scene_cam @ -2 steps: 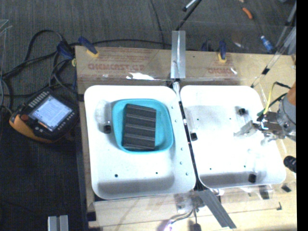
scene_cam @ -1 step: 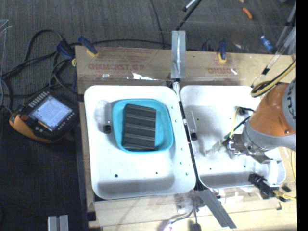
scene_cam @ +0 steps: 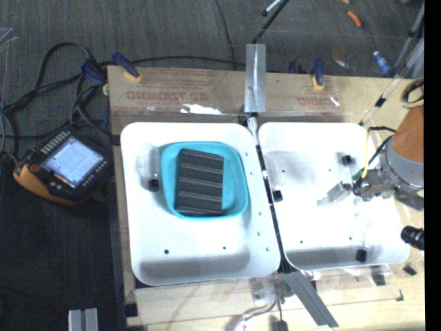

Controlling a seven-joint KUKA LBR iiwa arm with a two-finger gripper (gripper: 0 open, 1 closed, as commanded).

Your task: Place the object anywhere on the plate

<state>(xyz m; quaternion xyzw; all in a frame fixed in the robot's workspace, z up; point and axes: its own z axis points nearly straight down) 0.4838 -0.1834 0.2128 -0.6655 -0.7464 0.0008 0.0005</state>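
From the camera above, the desk has two white bins. In the left bin sits a blue plate, and a dark ridged block lies flat in the middle of it. So the block looks like it is on the plate already, and the job seems done. The grey arm comes in over the right bin, far from the plate. Its claw is blurry, so I cannot tell what it is doing. Next, the arm should just lift away and not bump the plate.
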